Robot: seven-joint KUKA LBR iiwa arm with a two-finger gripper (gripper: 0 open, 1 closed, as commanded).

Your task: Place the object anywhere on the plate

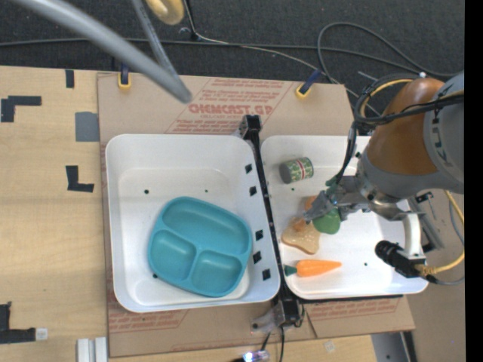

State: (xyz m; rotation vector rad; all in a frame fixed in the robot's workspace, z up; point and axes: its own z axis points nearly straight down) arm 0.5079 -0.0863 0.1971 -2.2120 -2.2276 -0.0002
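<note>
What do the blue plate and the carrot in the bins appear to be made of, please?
Blue plate: probably moulded plastic, judging by its even turquoise colour, soft sheen and rounded compartments. Carrot: likely toy plastic or rubber, given its smooth uniform orange with a green tip.

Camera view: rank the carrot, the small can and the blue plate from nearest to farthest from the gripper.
Measured from the gripper, low in the right bin:
1. The small can, up and left of it in the same bin, and the carrot, below it near the front wall, are too close to call.
2. The blue plate, in the left bin across the divider, is clearly farthest.
</note>
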